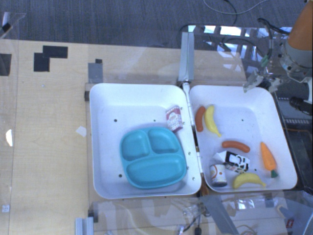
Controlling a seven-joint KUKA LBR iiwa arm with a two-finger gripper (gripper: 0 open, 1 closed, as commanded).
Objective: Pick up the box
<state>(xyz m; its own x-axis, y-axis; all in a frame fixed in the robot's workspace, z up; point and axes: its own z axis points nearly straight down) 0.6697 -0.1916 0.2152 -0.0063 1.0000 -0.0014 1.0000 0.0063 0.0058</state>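
Up at the right bin's (pixel 288 146) far corner the claw (pixel 260 80) hovers, fingers spread, holding nothing; the box (pixel 174 118) lies well left, nearer the camera.

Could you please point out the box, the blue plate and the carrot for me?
box (pixel 173 118), camera view, middle of its red-and-white face
blue plate (pixel 153 157), camera view, rim between its compartments
carrot (pixel 267 156), camera view, middle of its orange body

A blue divided plate (pixel 153 157) lies in the left bin (pixel 105 146), well away from the fingers. In the right bin (pixel 279 126), nearer them, lie a sausage (pixel 200 118) touching a banana (pixel 212 120), another sausage (pixel 235 146), a carrot (pixel 268 158), a second banana (pixel 248 180), a black-and-white toy, possibly a cow (pixel 234 161), and a small can (pixel 218 175).
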